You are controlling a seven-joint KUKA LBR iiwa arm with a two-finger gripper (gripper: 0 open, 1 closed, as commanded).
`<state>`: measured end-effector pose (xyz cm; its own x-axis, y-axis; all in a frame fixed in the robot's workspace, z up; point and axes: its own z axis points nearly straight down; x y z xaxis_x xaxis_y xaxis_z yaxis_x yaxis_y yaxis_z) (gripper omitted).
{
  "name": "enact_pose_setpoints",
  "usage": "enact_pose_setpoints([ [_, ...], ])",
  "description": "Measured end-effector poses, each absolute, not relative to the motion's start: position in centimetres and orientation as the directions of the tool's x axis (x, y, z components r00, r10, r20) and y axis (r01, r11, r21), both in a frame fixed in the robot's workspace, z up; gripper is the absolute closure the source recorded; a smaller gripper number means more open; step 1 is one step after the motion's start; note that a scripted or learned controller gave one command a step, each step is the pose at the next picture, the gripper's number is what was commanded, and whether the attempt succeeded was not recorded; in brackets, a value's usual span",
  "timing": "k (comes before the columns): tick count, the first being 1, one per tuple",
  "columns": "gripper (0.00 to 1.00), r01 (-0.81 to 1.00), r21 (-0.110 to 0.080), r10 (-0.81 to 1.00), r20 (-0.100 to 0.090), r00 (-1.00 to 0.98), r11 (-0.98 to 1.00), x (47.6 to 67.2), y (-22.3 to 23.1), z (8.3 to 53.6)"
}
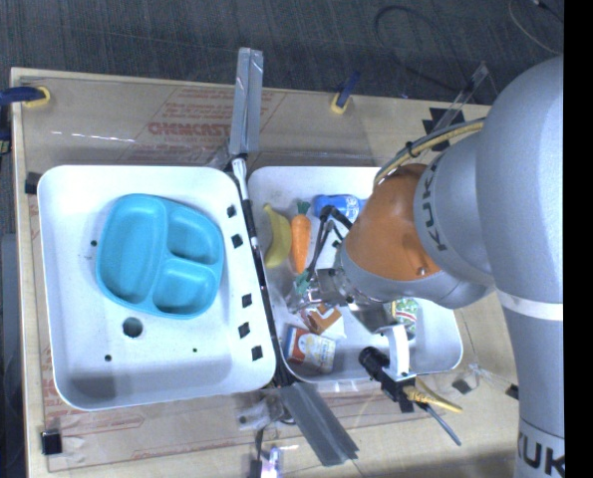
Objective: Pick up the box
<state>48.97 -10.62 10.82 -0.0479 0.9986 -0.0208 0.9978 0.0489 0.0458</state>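
A small box (313,350) with an orange and white label lies near the front wall of the right bin (445,352). A second small orange packet (324,318) lies just behind it. The arm's orange band and grey wrist hang over the middle of this bin. My gripper (314,291) points down at the clutter, just above the orange packet and a little behind the box. The wrist hides much of the gripper.
In the right bin also lie a yellow banana (274,237), an orange carrot (300,242), a blue item (336,207) and a green-labelled can (406,312). The left bin (77,366) holds a blue divided plate (161,255). A ridge with black clips (246,302) separates the bins.
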Motion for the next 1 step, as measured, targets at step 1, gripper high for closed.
enact_pose_setpoints([
  [1, 1.0, 0.973, -0.005, 0.973, 0.0, 0.232, -0.232, 49.71, -3.93, 18.96],
])
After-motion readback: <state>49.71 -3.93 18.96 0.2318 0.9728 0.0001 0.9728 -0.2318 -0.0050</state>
